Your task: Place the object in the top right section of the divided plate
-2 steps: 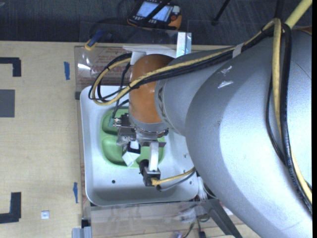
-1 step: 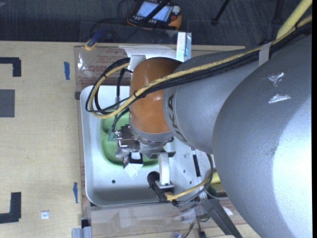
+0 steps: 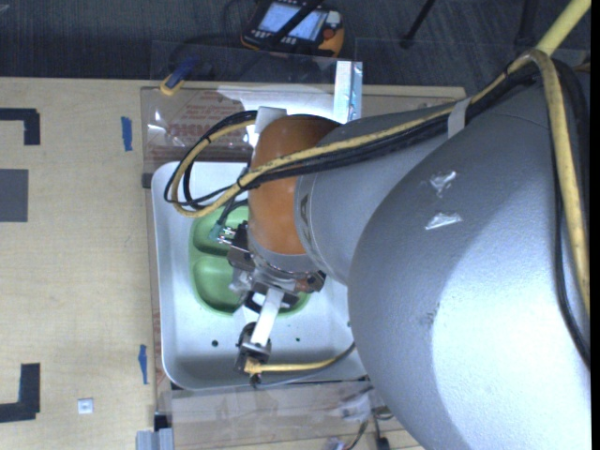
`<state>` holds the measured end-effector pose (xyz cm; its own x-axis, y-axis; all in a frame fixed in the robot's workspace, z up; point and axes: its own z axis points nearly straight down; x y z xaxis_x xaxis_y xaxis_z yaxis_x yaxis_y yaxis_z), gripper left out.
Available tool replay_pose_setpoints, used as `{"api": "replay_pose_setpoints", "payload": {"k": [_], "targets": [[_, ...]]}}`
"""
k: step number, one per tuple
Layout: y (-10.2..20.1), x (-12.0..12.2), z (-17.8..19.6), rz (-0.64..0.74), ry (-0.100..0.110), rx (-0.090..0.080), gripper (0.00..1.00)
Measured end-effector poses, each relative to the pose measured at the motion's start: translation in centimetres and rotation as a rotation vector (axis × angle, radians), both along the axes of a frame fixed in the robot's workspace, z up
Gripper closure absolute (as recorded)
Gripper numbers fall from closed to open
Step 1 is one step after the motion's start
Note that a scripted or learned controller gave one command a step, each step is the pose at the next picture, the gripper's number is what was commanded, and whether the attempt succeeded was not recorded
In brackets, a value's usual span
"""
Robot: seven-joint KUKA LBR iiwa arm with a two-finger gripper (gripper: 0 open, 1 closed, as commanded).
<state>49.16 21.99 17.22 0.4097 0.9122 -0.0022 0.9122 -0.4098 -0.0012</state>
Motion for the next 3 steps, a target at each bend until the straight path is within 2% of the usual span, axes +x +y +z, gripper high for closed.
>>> {"api": "replay_pose_setpoints", "payload": {"k": [1, 2, 3], "targets": [[0.5, -1.4, -3.4, -0.325, 0.004, -0.001, 1.0], [0.6, -0.5, -7.6, -0.694, -0.018, 0.019, 1.0], [0.5, -0.8, -8.1, -0.694, -0.012, 0.012, 0.0]]}}
